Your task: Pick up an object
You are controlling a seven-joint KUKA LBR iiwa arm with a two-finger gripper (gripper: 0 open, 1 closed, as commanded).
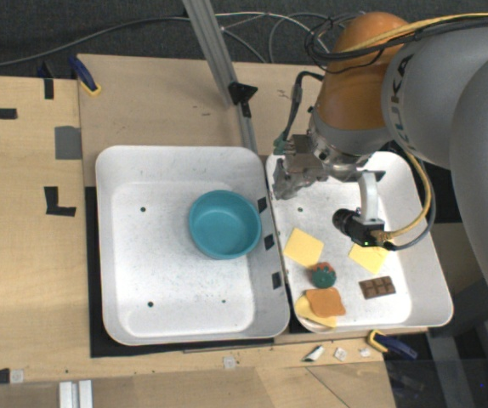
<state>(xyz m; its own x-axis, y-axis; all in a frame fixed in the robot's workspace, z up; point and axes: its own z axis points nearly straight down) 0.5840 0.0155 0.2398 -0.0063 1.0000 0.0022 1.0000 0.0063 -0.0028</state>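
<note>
My gripper [288,179] hangs over the far left corner of the right bin [427,308], under the arm's orange band. Nothing shows between its tips. In front of it on the bin floor lie a yellow square slice [303,247], a small green and red piece [322,274], an orange-brown slab [324,302] resting on a yellow piece, another yellow slice [368,257] and a brown chocolate-like bar [377,287]. The yellow square slice is the nearest, a little below and right of the gripper. A teal bowl [224,223] sits upright in the left bin [125,228].
The two bins touch along a raised middle rim [269,228] with black clips. A slanted grey metal post [214,41] stands behind the bins. A black and white fitting with a yellow cable [365,215] hangs from the arm over the right bin.
</note>
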